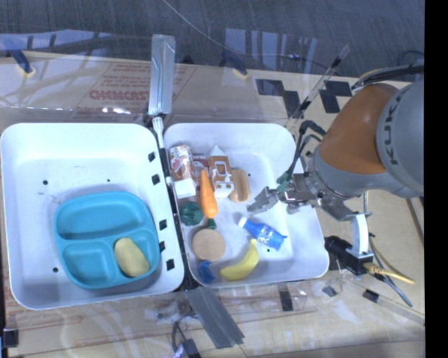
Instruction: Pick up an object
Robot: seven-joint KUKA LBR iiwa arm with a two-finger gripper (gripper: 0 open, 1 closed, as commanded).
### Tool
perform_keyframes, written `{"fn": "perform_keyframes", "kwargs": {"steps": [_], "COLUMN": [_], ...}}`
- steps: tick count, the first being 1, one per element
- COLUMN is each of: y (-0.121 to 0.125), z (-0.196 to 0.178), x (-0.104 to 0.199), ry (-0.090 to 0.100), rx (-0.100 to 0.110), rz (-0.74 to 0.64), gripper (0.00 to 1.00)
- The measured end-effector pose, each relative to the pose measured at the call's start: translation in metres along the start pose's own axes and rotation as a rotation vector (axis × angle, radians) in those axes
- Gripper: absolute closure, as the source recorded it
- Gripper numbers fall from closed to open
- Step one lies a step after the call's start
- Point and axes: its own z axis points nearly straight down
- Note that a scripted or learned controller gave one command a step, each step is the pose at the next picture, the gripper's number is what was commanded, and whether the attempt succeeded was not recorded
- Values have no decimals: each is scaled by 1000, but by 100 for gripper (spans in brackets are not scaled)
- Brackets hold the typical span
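Observation:
My gripper (pixel 267 199) hangs over the right part of the right bin (pixel 302 256), just right of a tan bread roll (pixel 240 186) and above a blue packet (pixel 264 234). Nothing shows in its grasp. Left of it lie an orange carrot (pixel 207 193), a white box (pixel 220 172), a brown can (pixel 181 161) and a small green thing (pixel 190 214). Toward the front edge sit a round tan disc (pixel 207 245), a yellow banana (pixel 240 263) and a small blue thing (pixel 205 272).
The left bin (pixel 30 155) holds a blue divided tray (pixel 97 218) with a yellow lemon-like fruit (pixel 132 256) in its front right compartment. The arm's orange band (pixel 358 129) sits over the right bin's right rim. Clear plastic walls stand behind both bins.

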Motion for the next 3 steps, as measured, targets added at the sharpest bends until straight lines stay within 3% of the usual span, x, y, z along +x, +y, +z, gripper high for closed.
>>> {"fn": "perform_keyframes", "kwargs": {"steps": [1, 2, 3], "y": [-20, -19, -21], "z": [104, 93, -60], "x": [-10, -11, 7], "ry": [0, -2, -2], "rx": [-3, -5, -11], "rz": [-13, -17, 95], "gripper": [0, 100, 100]}}
